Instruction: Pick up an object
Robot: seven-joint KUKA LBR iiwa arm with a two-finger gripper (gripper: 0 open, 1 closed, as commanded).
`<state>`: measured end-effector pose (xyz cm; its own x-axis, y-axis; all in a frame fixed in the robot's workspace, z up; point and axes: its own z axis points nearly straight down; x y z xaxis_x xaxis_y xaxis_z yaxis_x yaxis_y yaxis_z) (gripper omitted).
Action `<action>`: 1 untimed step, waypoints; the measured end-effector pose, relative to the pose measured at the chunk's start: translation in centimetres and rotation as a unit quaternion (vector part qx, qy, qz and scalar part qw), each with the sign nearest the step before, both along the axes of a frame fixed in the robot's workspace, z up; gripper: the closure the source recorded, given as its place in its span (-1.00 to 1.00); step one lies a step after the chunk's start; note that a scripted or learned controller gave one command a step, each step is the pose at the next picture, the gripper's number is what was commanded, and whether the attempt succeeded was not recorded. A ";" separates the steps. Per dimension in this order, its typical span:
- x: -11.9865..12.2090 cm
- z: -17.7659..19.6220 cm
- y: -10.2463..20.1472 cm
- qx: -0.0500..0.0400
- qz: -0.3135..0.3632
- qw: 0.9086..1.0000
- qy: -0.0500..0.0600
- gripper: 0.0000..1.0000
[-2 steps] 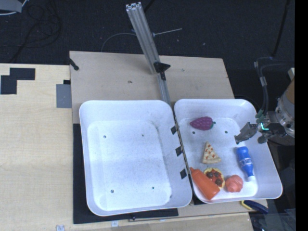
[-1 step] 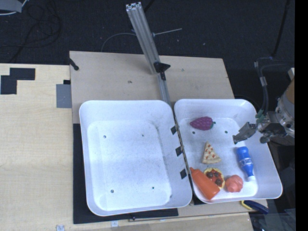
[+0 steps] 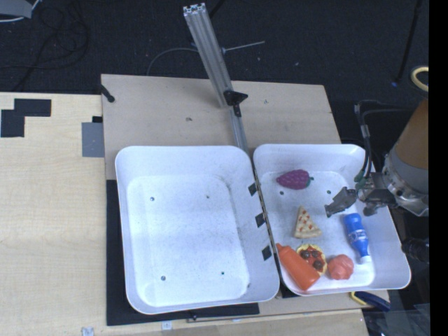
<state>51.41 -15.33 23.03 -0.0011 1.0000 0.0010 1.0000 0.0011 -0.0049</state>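
From the fixed overhead camera, two shallow white bins sit side by side on the bench: the left bin (image 3: 185, 229) holds nothing to grasp, while the right bin (image 3: 329, 156) carries all the toy food. The arm (image 3: 413, 152) comes in from the right edge, its gripper (image 3: 348, 200) hanging low over the right bin's middle, dark fingers pointing left toward the objects. The fingers look spread apart with nothing between them, though the dark metal against the shadow makes this hard to be sure of, so I read the hand as released and empty. Just below it lies the blue bottle (image 3: 357, 235), on its side and angled down toward the bin's near right corner; it is the nearest candidate and probably the thing the program is aiming near. To the gripper's left sits the pizza slice (image 3: 305, 223), flat on the floor of the bin, and further up the purple grapes (image 3: 294, 180) lie apart from everything else. Along the near wall the orange carrot (image 3: 297, 267), a small round piece with dark spots (image 3: 312, 255) and a reddish lump (image 3: 339, 267) crowd together, touching or nearly so, likely because the sloped bin edge gathers loose things there. That crowding would make a clean grasp awkward; the bottle or grapes, each lying free, seem easier picks. No object is lifted yet.
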 end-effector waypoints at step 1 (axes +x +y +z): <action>-0.5 -4.4 -0.2 0.000 0.000 1.000 0.000 -1.00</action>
